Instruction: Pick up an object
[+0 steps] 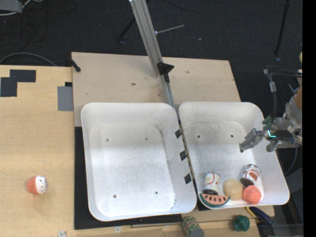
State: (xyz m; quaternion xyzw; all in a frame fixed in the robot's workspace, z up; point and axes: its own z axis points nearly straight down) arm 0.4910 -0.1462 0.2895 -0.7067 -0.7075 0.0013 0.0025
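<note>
Several small things lie in the near right corner of the right bin [217, 113]: a white and orange can [211, 182], a beige ball [232, 188], a pink-red ball [252, 194], a red and white can [251, 173] and a watermelon slice [215, 199]. My gripper [260, 141] hangs over the right bin's right side, above and just behind the red and white can. Its fingers are spread apart, open, with nothing between them.
The left bin [128, 162] sits beside the right one, with a metal rail [150, 38] running back from the divide. An orange and white ball [37, 185] lies on the wooden table at the left. A green object [241, 223] and a small can [190, 226] lie in front of the bins.
</note>
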